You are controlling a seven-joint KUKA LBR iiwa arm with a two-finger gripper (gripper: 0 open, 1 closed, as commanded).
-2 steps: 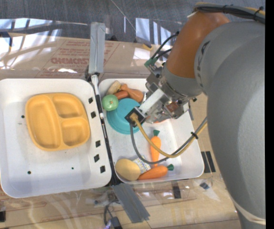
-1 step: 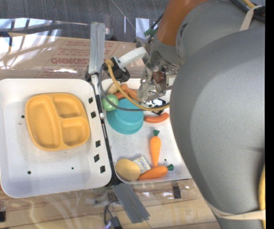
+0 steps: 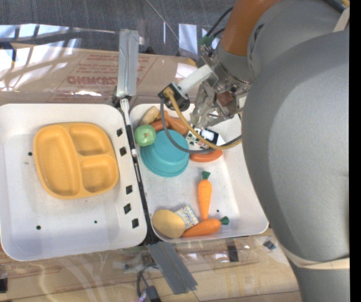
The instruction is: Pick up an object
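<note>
Camera view from above: the gripper (image 3: 200, 126) hangs low over the far end of the right bin (image 3: 246, 216), its tip just above an orange sausage-shaped toy (image 3: 204, 155) lying crosswise — long axis running left to right beneath the tool. A teal bowl (image 3: 166, 156) sits just left of the tool, a green apple (image 3: 145, 135) beyond it. Two carrots (image 3: 204, 194) lie nearer the camera. Whether the tool is spread or pinching anything — I cannot tell.

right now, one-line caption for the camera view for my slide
KUKA arm's pincer over the right bin of toy food and a teal bowl; yellow divided tray in the left bin.
</note>
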